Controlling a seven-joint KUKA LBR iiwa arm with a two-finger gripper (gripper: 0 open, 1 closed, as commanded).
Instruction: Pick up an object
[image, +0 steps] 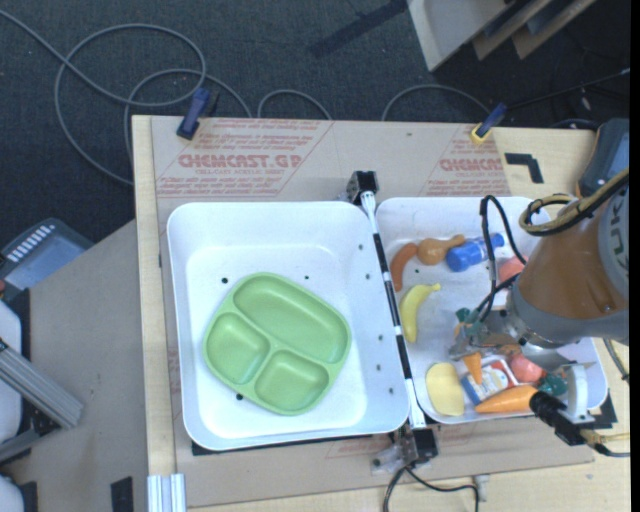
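Observation:
The right bin (395, 215) holds several toy foods. Among them are a yellow banana (414, 306), an orange gourd-shaped piece (434, 251), a blue piece (464, 256), a pale yellow round piece (445, 388) and an orange carrot (506, 399). A small red-and-white packet (487, 378) lies between the round piece and the carrot. My arm's grey and orange wrist (565, 285) covers the right part of this bin. My gripper (468, 336) points down and left, low over the middle of the bin, just above the packet and right of the banana. The view does not show anything clearly held.
The left bin (190, 235) holds a green three-compartment plate (278, 343). A black divider rail (385, 290) runs between the bins. Black cables (495, 225) loop off the wrist over the right bin. Blue and yellow clamps sit at the board's far edge.

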